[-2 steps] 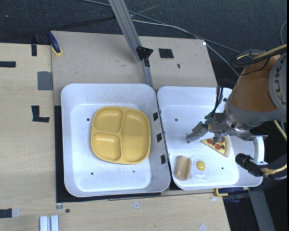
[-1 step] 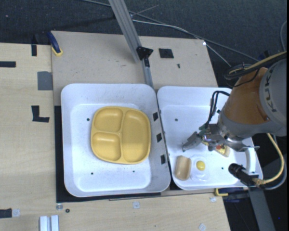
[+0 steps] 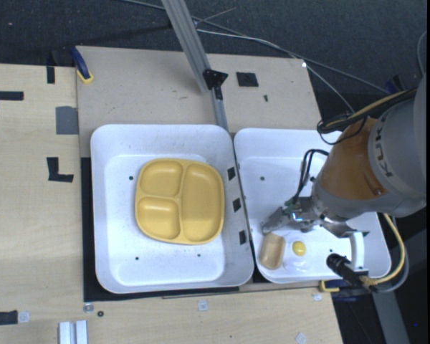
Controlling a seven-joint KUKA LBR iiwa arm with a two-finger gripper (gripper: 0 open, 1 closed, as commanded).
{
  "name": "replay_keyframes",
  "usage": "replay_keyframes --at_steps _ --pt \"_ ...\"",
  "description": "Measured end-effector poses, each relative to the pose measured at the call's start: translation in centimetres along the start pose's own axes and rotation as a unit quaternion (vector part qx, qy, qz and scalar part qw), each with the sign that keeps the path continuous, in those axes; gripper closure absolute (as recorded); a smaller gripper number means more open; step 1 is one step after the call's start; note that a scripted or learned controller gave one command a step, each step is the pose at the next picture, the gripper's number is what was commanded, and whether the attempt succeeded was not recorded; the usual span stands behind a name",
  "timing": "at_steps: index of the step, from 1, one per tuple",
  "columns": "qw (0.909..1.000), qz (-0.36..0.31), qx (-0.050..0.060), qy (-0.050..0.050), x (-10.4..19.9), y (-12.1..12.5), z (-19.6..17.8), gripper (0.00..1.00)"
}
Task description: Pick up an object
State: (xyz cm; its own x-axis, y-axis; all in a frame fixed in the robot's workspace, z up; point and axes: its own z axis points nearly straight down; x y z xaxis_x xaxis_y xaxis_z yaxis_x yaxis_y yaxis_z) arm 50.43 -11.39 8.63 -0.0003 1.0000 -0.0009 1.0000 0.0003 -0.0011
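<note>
A yellow divided plate [image 3: 180,200] lies in the left bin [image 3: 111,192]. In the right bin [image 3: 272,156] a tan cylindrical block [image 3: 271,251] lies near the front edge, with a small yellow ball [image 3: 299,249] just to its right. My gripper [image 3: 287,217] hangs low over the right bin, just above and behind the tan block and the ball. Nothing shows between its fingers. The arm's orange band [image 3: 347,167] and grey wrist hide the bin's right part.
A slanted metal rod [image 3: 193,41] crosses the bench behind the bins. Cables loop at the arm's right and near the right bin's front corner [image 3: 358,271]. Black tape marks dot the wooden bench.
</note>
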Motion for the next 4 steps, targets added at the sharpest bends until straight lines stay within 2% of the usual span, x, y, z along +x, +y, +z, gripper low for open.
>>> replay_keyframes --at_steps 1,3,4 --pt "1.0 0.0 -0.001 -0.001 -0.1 0.1 -1.3 1.0" --pt "1.0 0.0 -0.002 0.0 -0.6 -0.1 -12.7 1.0" --pt "1.0 -0.003 0.001 0.001 5.0 -0.7 -12.4 1.0"
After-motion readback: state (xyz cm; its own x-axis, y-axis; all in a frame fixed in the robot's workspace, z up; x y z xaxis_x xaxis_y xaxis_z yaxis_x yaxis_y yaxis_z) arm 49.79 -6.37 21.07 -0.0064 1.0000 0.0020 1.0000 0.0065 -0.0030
